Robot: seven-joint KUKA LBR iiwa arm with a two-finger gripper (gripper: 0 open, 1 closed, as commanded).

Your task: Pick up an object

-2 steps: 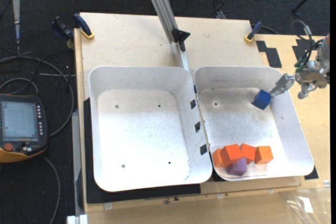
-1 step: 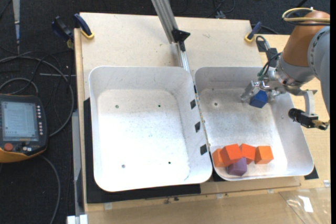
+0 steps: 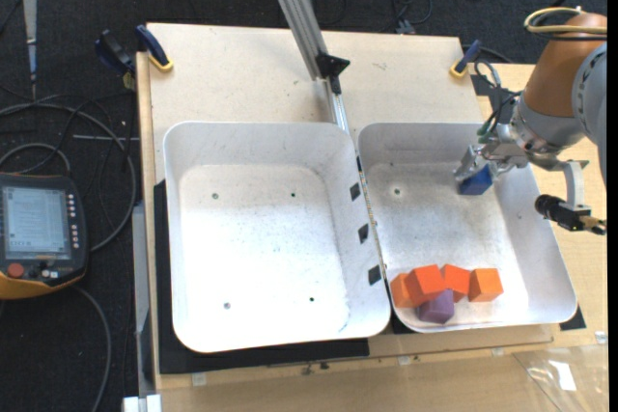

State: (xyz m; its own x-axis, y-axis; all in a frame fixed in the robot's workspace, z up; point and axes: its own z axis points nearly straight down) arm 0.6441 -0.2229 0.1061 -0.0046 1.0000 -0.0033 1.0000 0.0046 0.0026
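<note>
Two shallow white plastic bins are seen side by side on a pale wooden bench (image 3: 241, 77). The grey arm with orange band (image 3: 560, 82) is seen entering from 3 o'clock, over the right bin (image 3: 526, 236). A small blue block (image 3: 474, 180) is seen pinched between the fingers of the two-finger gripper (image 3: 480, 165), toward 1 o'clock in that bin. Near the bin's 6 o'clock edge, a cluster is noted: two orange blocks (image 3: 425, 286) touching, a purple block (image 3: 436, 308) just below them, and a separate orange cube (image 3: 485, 285) just beside. The left bin (image 3: 251, 236) is noted at 9 o'clock of the right one
</note>
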